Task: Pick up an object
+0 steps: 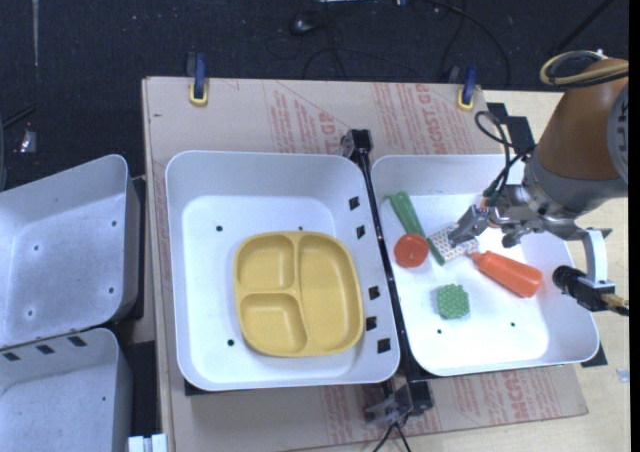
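Observation:
The right bin (560, 340) holds a green stick (406, 212), a red round piece (410, 251), a speckled grey block (449, 244), an orange carrot-shaped piece (508, 273) and a green bumpy piece (453, 301). My gripper (470, 230) reaches in from the right and hangs low over the bin's middle, right at the upper right end of the speckled block. The carrot lies just below and to the right of it. The wrist hides the tip of the gripper, and no object can be seen lifted off the bin floor.
A yellow divided plate (298, 293) lies in the left bin (200, 240). A black divider (378, 240) runs between the two bins. The arm's grey and orange body (585, 140) overhangs the right bin's far right corner. Spare white bins (60, 240) sit off the bench at left.

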`<action>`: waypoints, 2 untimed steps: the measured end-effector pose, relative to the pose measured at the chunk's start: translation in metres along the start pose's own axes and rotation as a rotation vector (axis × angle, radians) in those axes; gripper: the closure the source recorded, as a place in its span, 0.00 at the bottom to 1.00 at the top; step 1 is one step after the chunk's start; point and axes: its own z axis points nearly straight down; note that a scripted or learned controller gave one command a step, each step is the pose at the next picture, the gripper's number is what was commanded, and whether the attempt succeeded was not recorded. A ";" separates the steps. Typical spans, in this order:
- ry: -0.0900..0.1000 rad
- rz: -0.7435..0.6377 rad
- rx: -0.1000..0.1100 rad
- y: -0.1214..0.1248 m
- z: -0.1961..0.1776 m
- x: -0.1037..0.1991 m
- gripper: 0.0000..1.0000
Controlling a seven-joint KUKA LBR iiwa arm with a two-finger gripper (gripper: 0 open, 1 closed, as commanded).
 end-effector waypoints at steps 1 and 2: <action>-0.002 -0.001 -0.007 0.010 0.057 0.000 0.00; 0.000 0.000 -0.002 0.010 0.080 0.001 0.00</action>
